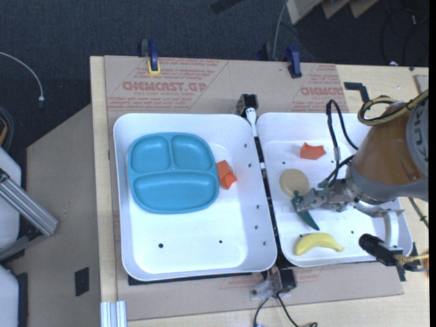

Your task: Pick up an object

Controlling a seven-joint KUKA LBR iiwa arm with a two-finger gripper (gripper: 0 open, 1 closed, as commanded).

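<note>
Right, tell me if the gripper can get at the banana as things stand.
Probably yes. The banana lies alone on the right bin's floor, just below the gripper, with nothing on top of it; only the green object lies nearby.

Flat bench (105, 182) topped with brown printed cardboard, clamped along its far edge by two blue clips (151, 53), carrying two shallow white plastic bins touching side by side, left bin (136, 251) and right bin (272, 125).

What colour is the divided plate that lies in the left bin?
Light blue; the divided plate shows clearly in the camera view, in the left bin.
</note>
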